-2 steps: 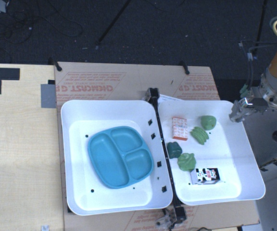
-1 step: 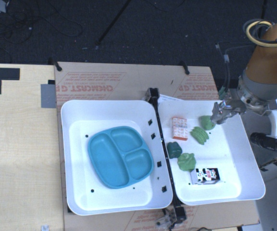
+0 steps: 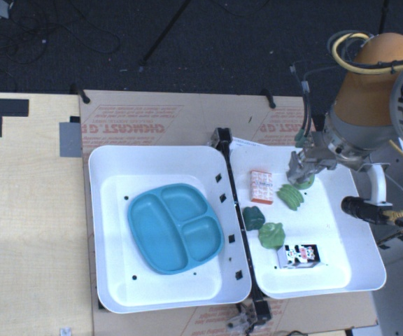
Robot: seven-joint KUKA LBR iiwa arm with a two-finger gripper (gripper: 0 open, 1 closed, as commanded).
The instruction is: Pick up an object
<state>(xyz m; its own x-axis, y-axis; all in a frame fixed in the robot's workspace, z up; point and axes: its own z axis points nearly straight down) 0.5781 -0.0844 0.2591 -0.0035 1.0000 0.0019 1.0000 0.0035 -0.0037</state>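
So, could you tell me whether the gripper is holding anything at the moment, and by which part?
It cannot be told. The gripper is low in the right bin, right at a green object, but the view does not show a grasp.

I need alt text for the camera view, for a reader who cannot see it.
The gripper hangs low over the right bin, next to a light green toy. That bin also holds a small orange box, two more green toys and a black-and-white box; the left bin holds a blue divided plate.

Arm reaching in from the right

Orange-banded wrist sits above and right of the gripper (image 3: pixel 301 173), which points down and left.
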